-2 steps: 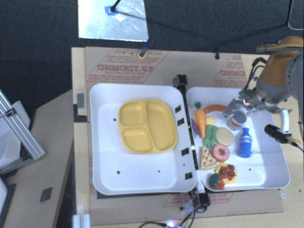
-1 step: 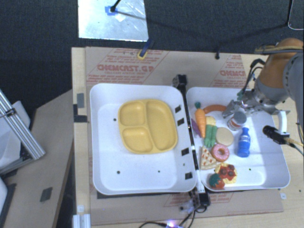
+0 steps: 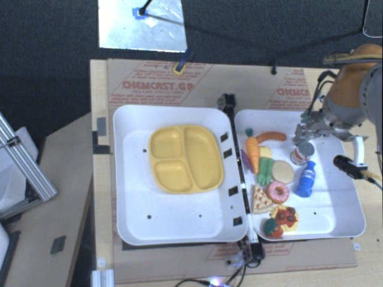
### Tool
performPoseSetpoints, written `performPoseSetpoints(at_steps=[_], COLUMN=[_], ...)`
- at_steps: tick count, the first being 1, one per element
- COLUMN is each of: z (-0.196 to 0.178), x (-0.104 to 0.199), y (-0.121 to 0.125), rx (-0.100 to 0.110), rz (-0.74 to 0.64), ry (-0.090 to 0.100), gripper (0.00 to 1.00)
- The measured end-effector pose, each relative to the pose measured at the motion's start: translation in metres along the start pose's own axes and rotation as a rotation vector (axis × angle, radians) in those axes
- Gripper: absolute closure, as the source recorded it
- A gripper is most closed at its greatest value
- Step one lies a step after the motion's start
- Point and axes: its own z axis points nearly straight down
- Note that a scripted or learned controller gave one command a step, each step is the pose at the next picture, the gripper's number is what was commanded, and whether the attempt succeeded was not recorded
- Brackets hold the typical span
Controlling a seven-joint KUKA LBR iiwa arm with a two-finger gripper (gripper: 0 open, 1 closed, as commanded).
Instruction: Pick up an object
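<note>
The right bin [image 3: 341, 217] holds a heap of toy food. There is an orange carrot [image 3: 254, 150], a red sausage [image 3: 270, 137], a small can [image 3: 301, 153], a blue bottle [image 3: 306, 180], a pale bun [image 3: 283, 172], a pink donut [image 3: 277, 191], a pizza slice [image 3: 261, 200] and a red and yellow piece [image 3: 285, 216]. My gripper [image 3: 304, 135] hangs over the bin's back right part, just above and behind the can. Nothing shows between its tips from this angle.
The left bin [image 3: 131, 214] carries a yellow three-compartment plate [image 3: 185, 158]. A black divider [image 3: 234, 160] with clips runs between the two bins. A green piece [image 3: 264, 171] and a dark red piece [image 3: 272, 228] also lie in the right bin.
</note>
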Motion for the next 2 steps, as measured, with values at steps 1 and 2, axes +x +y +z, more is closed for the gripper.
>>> performPoseSetpoints(at_steps=[1, 2], z=[-0.058, -0.124], x=[-0.004, -0.007], y=[0.012, 0.014], rx=[-0.003, -0.004], rz=[0.003, 0.002], ry=[-0.001, -0.001], gripper=[1.0, 1.0])
